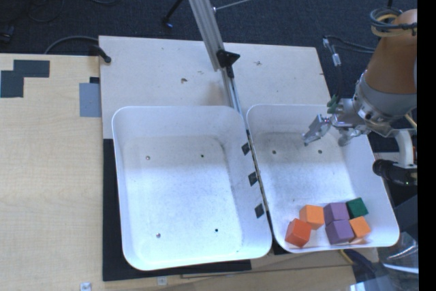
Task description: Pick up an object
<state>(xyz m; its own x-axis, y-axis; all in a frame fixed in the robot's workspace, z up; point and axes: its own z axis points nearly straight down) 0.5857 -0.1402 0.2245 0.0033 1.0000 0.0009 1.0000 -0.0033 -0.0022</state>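
Arm (392, 71) enters from the right, orange band above the wrist, and reaches over the upper part of the right bin (286, 167). Gripper (332, 133) hangs above the bin floor near its back right corner. The two fingers are spread apart, one pointing left toward the bin middle, the other lower right; nothing between them.

Blocks are clustered in the near right corner of the right bin, well apart from the gripper. Count: six visible.
- red-orange block (298, 232), leftmost, nearest the front rim.
- orange block (313, 215), just behind and right of it.
- purple block (336, 211), touching the orange one's right side.
- second purple block (339, 231), directly in front of the first.
- green block (357, 207), farthest right and back.
- small orange block (360, 227), in front of the green one, against the second purple.

Left bin (136, 140) sits beside the right one; rims meet along a divider with dark clips. Both bins rest on the table (157, 71). A metal rail (203, 10) runs at a slant from the top of the view down to the junction of the bins.
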